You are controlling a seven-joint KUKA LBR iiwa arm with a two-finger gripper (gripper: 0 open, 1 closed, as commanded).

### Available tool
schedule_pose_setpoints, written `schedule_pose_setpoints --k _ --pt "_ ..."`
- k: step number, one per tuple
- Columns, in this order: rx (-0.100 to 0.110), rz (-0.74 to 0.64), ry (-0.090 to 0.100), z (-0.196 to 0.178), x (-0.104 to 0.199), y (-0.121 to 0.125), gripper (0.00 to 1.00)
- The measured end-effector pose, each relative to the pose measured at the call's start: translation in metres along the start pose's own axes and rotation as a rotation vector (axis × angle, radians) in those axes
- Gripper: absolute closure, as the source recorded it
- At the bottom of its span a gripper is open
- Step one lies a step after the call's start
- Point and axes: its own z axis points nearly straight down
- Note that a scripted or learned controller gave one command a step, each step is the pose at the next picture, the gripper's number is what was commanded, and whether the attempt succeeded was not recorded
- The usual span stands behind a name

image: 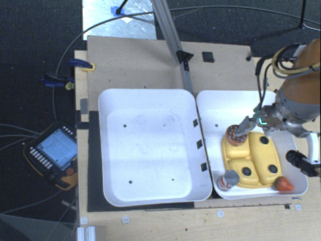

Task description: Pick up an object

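Your hand sits right at the brown donut atop the yellow tray, though I cannot tell its state, so centre it over the donut before lifting.

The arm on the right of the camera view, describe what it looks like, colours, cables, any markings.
The grey metal robot arm carries a broad orange band near its wrist, with black and yellowish cables looping above it. Its slim grey two-finger gripper tapers to a narrow tip, with a small teal mark at its base. No lettering is legible.
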Motion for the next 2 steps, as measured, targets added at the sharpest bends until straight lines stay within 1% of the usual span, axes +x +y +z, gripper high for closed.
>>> schedule_pose_setpoints --k 1,2 --pt "-0.001 0.000 0.000 0.000 0.000 0.000 0.00" --pt "0.002 0.003 -0.001 0.043 -0.002 0.005 0.00"
